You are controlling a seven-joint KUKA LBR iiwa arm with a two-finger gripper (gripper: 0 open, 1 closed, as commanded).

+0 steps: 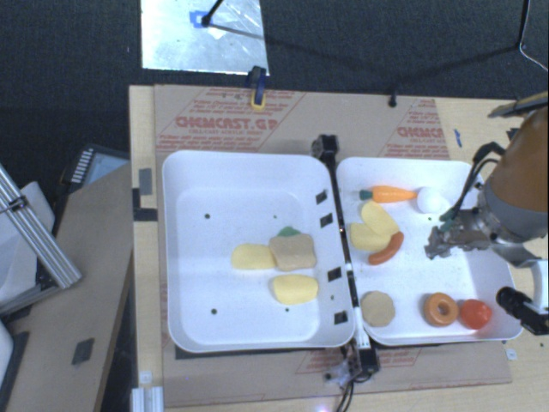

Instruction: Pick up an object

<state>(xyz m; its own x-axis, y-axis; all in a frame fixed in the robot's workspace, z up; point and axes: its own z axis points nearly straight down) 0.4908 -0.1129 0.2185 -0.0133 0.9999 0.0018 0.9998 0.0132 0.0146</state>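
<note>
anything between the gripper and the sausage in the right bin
Nothing visible does. The gripper hangs over the right bin, and only bare white floor shows between it and the sausage to its left. The yellow pieces lie past the sausage, on its far side.

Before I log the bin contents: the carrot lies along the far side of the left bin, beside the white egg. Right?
Not quite. The camera view shows the carrot along the far side of the right bin, not the left; it does lie beside the white egg.
</note>
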